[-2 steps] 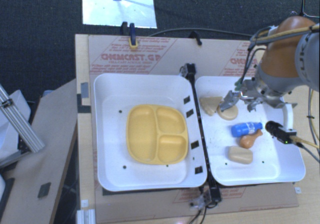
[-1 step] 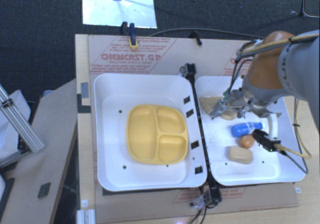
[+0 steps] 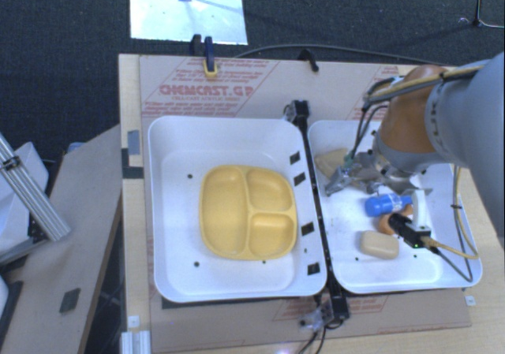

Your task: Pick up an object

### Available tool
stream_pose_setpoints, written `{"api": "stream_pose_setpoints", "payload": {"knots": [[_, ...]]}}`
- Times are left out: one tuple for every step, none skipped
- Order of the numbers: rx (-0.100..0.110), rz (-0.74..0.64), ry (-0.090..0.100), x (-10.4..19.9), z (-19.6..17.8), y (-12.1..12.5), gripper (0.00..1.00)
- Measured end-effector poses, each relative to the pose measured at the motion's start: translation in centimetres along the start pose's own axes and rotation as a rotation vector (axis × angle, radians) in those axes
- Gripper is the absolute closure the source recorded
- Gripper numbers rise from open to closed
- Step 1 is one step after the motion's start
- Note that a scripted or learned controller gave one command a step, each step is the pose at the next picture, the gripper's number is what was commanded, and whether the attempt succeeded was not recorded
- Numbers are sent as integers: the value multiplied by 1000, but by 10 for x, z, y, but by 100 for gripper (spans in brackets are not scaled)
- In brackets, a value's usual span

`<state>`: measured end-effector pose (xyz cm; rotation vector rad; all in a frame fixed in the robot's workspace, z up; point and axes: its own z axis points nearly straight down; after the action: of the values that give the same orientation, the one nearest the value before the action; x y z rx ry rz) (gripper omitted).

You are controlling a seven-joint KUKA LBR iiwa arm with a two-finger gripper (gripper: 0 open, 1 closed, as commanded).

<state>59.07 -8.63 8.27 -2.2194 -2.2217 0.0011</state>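
Note:
My gripper [image 3: 341, 180] hangs low over the left part of the right bin [image 3: 347, 275], under the grey arm with its orange band [image 3: 410, 120]. A pale cream object [image 3: 330, 161] lies just beyond it, near the bin's back left corner, partly hidden by the wrist. To the gripper's right lies a small blue bottle [image 3: 385, 204], with an orange piece [image 3: 384, 222] right in front of it. A beige rounded block [image 3: 379, 245] rests nearer the front. Nothing visibly sits in the gripper.
The left bin [image 3: 170, 187] holds a yellow divided plate [image 3: 247, 211]. A black divider with clips [image 3: 308, 187] runs between the bins. Cables [image 3: 454, 246] trail across the right bin's right side. A metal frame [image 3: 31, 195] stands off the bench at far left.

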Motion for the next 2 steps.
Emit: {"api": "stream_pose_setpoints", "payload": {"knots": [[-4, 0, -1, 0, -13, 1, 100], [-7, 1, -1, -5, -57, 3, 100]]}}
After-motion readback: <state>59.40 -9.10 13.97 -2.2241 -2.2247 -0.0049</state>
